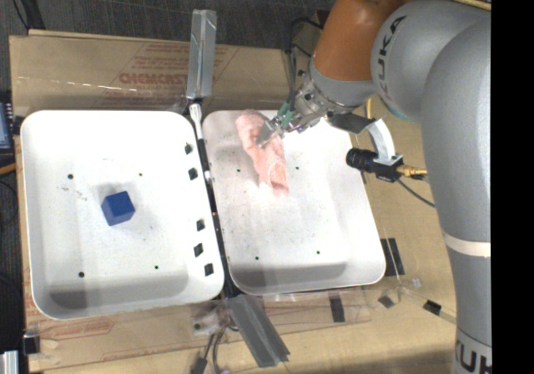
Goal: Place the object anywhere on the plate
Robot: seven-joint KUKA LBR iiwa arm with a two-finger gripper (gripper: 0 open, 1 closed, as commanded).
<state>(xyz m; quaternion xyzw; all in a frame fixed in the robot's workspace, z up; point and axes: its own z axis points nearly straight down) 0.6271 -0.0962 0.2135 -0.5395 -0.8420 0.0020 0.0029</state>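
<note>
A pink, floppy, elongated object point(269, 159) is in the right bin point(334, 230), in its upper left part, running from near the bin's back wall down toward the middle. My gripper point(273, 130) reaches in from the upper right, and its thin fingers meet on the upper end of the pink object, pinching it. The object's lower end trails down over the bin floor. A small blue cube point(118, 207) rests on the floor of the left bin point(50, 155), well away from the gripper.
The arm's grey body and orange band point(355, 26) overhang the right bin's back right corner. A black cable plug point(371, 160) sticks out at the bin's right rim. A metal divider point(204, 189) with black clips separates the bins.
</note>
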